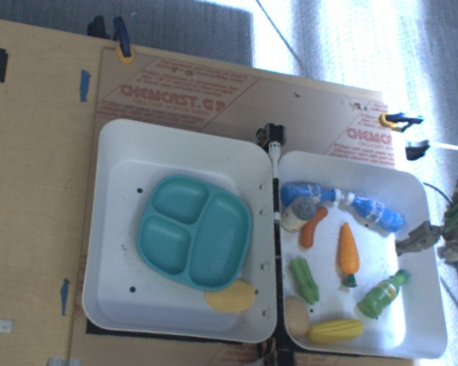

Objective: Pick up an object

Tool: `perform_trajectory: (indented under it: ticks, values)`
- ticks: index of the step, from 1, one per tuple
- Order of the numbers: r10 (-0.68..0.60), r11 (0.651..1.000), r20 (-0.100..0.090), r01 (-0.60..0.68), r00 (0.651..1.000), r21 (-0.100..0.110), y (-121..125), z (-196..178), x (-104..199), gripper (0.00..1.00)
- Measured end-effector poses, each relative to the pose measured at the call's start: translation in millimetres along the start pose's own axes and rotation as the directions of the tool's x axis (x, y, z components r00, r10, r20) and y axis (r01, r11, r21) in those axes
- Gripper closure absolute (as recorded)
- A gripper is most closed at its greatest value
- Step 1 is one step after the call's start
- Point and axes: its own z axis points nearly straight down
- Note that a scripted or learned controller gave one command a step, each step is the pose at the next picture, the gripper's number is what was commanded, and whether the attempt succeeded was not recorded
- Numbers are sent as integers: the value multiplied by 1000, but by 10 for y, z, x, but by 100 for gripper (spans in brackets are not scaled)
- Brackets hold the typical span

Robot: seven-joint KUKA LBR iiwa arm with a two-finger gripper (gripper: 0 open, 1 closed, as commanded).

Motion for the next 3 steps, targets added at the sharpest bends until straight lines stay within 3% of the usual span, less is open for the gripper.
perform_trajectory:
  ticks: [1,2,3]
  values:
    - [92,996,-1,-92,996,3,408,1265,291,0]
    - [-82,997,0,82,997,-2,123,1533,528,0]
    - [-81,997,2,81,997,-7,137,1422,524,100]
